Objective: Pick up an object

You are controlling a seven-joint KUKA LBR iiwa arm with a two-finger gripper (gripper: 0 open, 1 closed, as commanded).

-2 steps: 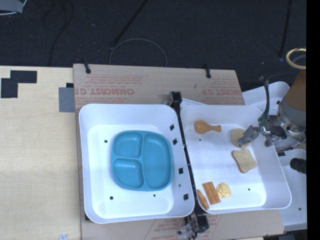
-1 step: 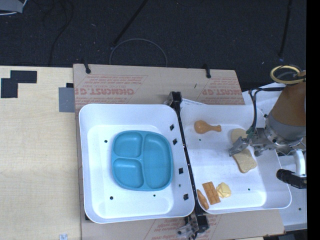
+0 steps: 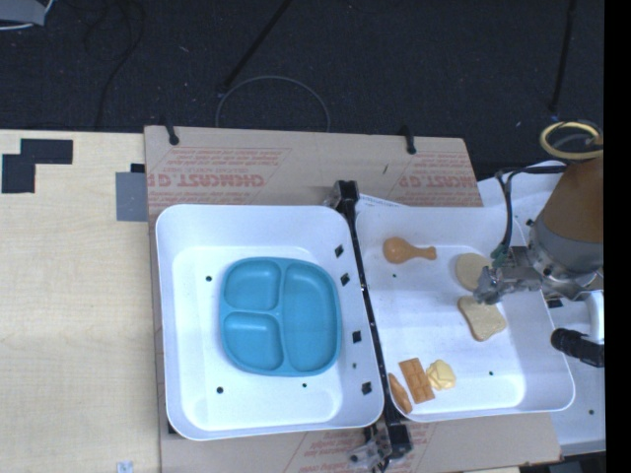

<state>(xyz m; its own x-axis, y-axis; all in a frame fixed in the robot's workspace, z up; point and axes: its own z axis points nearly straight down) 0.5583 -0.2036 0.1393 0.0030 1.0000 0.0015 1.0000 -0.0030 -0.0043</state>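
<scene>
Grey pincer [image 3: 490, 289] low in right bin [image 3: 444, 407], touching tan bread slice [image 3: 482, 318]

Left bin [image 3: 187, 235]: one blue divided plate [image 3: 279, 316], three compartments, lying flat at centre. Both bins rest on a cardboard sheet [image 3: 296, 170] with reversed red print. Light wood desk [image 3: 69, 313] to the left carries black [image 3: 35, 161] and grey [image 3: 129, 195] patches. Dark carpet [image 3: 296, 47] behind, cables [image 3: 271, 92] lying across it.

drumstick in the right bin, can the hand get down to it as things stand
Probably yes. The drumstick lies alone on bare bin floor, apart from the other food, and the hand is already low in the same bin beside it.
</scene>
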